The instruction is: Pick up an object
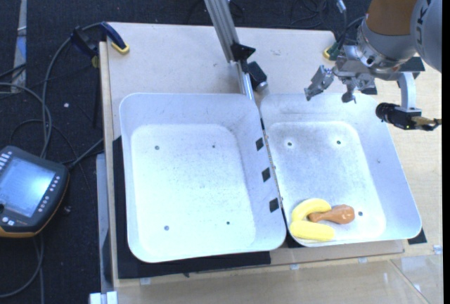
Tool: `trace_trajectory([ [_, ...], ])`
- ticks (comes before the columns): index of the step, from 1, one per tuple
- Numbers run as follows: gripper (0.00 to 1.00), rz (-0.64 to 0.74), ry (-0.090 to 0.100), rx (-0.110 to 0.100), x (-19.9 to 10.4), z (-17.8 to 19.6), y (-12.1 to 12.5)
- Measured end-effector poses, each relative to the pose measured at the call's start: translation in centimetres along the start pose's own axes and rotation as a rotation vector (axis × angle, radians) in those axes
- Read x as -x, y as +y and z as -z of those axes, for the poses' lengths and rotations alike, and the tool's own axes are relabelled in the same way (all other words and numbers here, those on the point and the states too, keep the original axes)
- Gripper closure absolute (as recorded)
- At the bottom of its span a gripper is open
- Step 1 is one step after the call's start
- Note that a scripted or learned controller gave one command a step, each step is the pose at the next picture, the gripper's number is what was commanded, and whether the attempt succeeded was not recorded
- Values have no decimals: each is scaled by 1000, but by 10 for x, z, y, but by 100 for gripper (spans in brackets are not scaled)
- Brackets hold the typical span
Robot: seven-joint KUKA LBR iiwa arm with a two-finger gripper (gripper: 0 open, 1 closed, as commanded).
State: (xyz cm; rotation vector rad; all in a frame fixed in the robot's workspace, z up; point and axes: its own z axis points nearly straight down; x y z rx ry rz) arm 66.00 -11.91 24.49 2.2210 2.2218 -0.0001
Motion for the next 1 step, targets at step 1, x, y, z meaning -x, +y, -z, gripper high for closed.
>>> trace_trajectory([
  [1,0,0,1,-5,2,-63,-1],
])
